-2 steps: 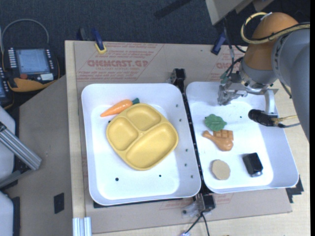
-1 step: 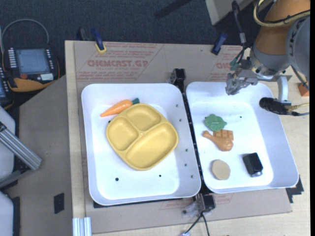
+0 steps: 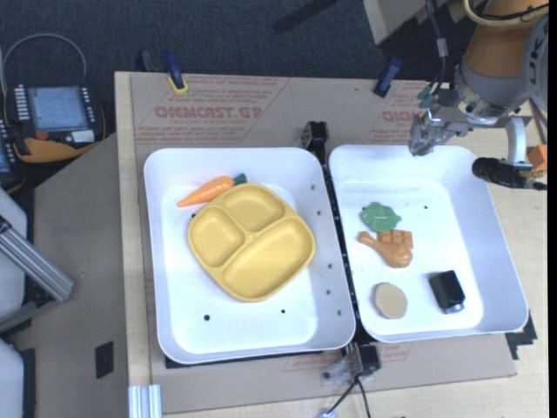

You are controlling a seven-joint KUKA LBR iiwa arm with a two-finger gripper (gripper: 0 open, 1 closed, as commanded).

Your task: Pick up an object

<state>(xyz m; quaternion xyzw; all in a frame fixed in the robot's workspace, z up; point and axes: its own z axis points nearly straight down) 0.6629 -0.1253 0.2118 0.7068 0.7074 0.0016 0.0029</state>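
My gripper (image 3: 424, 140) hangs over the far edge of the right bin (image 3: 487, 233), well above the objects and apart from all of them. In that bin lie a green leafy piece (image 3: 379, 215), an orange hand-shaped toy (image 3: 391, 246), a tan round disc (image 3: 391, 300) and a small black block (image 3: 446, 290). In the left bin (image 3: 165, 233) a yellow divided plate (image 3: 251, 241) sits in the middle, and an orange toy carrot (image 3: 205, 191) lies at its far left rim.
The two bins stand side by side on a cardboard sheet (image 3: 261, 103) held by blue clamps (image 3: 175, 70). A teach pendant (image 3: 54, 116) lies off the bench at the far left. A metal rail (image 3: 30, 255) runs along the left.
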